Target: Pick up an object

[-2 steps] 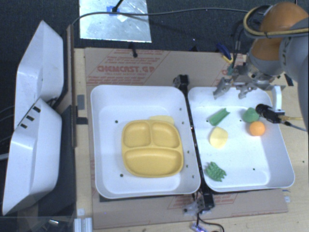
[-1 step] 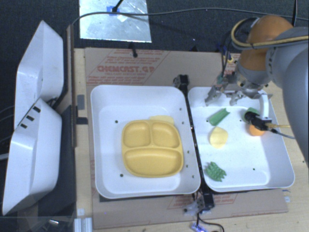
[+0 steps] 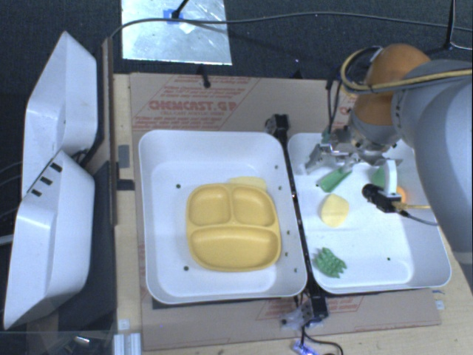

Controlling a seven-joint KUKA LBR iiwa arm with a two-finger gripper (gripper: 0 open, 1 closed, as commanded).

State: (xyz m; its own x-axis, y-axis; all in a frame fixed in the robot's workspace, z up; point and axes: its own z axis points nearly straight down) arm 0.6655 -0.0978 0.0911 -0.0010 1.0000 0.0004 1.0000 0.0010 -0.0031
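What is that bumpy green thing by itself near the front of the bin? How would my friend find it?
Start at the right bin, the one the grey arm hangs over. Go down to its near edge, below the pale yellow lump. The bumpy green toy lies there by itself: it is darker and knobblier than the smooth light green piece up by the end effector.
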